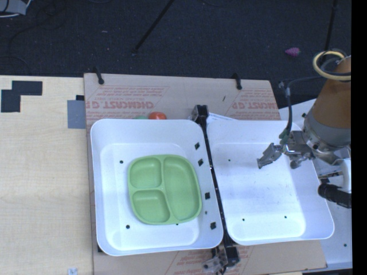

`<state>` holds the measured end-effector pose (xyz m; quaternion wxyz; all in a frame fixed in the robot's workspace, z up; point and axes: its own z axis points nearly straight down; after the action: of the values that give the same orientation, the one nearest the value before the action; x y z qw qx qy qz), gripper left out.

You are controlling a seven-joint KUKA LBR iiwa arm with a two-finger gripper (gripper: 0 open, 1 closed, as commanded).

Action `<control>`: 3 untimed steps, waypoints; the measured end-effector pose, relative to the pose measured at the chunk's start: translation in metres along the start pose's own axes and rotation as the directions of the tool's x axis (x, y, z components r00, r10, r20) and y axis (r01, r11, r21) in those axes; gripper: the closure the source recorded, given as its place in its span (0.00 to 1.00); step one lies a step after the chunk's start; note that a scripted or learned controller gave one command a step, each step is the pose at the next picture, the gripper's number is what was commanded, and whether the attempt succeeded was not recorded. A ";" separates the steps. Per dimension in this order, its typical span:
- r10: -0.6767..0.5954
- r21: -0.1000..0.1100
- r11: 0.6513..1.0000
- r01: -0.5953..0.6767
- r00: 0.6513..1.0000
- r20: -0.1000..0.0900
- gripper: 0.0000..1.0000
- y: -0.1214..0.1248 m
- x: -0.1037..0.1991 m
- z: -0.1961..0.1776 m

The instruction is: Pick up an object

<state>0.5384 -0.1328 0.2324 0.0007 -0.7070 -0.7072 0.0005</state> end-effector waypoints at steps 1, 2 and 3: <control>0.001 0.007 1.000 -0.001 1.000 -0.002 0.00 -0.007 -0.008 0.054; 0.000 0.006 1.000 0.000 1.000 -0.003 0.00 -0.017 0.000 0.109; 0.001 0.002 1.000 -0.001 1.000 -0.001 0.00 -0.017 0.001 0.146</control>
<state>0.5214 -0.1321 0.0860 0.0019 -0.7074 -0.7069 0.0010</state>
